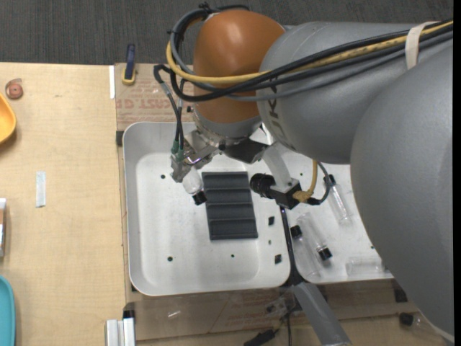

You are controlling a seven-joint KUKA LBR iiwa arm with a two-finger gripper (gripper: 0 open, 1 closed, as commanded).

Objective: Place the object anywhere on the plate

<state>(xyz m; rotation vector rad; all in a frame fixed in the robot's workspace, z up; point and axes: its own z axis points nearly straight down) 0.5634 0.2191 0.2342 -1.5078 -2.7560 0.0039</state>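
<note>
Hovering over left bin: arm; fingers' state unclear; cardboard print illegible.

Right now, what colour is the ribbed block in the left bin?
Dark grey, nearly black; the ribbed block shows best in the camera view, against the white left bin.

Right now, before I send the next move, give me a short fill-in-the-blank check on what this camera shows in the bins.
1. The ribbed dark block lies in the ____ bin of the two, as the camera sees them.
2. The band above the arm's wrist is ____ in colour.
3. The clear tube-like item lies in the ____ bin.
4. Both bins, like the left one, are ____ in colour.

Missing words: left; orange; right; white
</note>
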